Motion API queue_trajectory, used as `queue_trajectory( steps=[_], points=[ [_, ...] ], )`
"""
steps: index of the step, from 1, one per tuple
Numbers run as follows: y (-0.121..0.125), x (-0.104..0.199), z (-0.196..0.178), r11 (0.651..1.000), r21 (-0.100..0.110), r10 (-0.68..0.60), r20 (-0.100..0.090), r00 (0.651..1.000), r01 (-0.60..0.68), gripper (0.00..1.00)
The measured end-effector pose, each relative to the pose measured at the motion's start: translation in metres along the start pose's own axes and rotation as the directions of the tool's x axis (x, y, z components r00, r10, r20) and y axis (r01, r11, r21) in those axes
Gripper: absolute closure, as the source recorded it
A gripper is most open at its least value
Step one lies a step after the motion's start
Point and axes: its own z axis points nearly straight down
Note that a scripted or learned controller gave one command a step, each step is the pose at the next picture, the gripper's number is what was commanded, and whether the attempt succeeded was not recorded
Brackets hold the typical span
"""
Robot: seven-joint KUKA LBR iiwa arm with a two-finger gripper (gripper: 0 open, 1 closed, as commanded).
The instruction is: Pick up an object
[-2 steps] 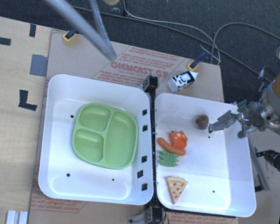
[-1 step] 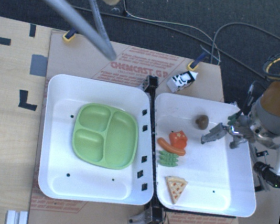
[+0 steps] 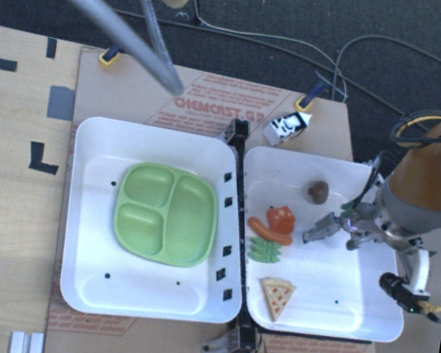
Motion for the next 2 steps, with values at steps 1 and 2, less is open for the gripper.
queue_trajectory(
  steps=[1,2],
  points=[
    [-0.001,0.001,0.054,1.0,-0.002,-0.001,0.0,1.0,0.001,0.0],
    [0.0,0.002,0.041,1.0,-0.005,-0.002,0.0,1.0,0.002,1.0]
  ],
)
